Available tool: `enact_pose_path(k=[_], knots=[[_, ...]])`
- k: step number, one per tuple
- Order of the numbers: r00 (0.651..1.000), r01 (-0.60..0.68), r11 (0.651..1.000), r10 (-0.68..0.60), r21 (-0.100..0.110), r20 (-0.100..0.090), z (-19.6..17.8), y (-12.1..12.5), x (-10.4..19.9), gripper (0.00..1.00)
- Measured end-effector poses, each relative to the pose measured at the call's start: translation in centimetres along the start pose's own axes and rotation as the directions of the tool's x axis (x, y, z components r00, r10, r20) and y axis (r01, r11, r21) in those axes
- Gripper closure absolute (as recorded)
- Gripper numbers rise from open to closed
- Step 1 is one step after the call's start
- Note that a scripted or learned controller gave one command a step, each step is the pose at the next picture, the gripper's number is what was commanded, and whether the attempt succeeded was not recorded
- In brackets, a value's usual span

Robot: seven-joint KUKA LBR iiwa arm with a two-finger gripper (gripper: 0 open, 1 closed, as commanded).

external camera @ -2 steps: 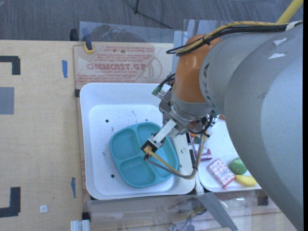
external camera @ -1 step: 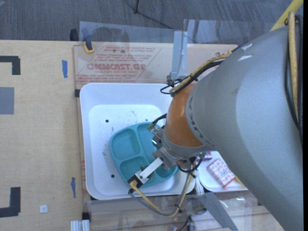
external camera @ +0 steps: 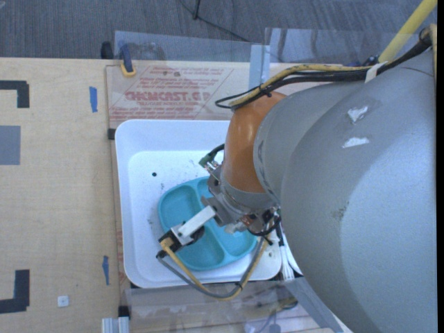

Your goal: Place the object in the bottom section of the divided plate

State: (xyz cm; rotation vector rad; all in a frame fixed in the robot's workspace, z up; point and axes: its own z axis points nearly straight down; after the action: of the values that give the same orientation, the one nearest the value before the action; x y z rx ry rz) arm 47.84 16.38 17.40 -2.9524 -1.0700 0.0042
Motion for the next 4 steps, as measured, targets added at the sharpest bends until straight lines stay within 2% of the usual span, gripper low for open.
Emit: enact_pose_path(k=[1,2,3,4], knots=[[0.944,-0.331,0.944,0.331,-0.002,-0.002,-6.3,4.6,-3.7,1.0],[0.989,-0.149,0.989,0.149,-0.002,-0.001,-9.0,2.6,-2.1,1.0],[0.989,-0.148,0.989,0.148,-0.001,0.0,-9.0,2.5,-2.1,0.0],[0.989,-0.145,0.989,0.145,-0.002,0.001,-9.9,2.5,-2.0,1.0]])
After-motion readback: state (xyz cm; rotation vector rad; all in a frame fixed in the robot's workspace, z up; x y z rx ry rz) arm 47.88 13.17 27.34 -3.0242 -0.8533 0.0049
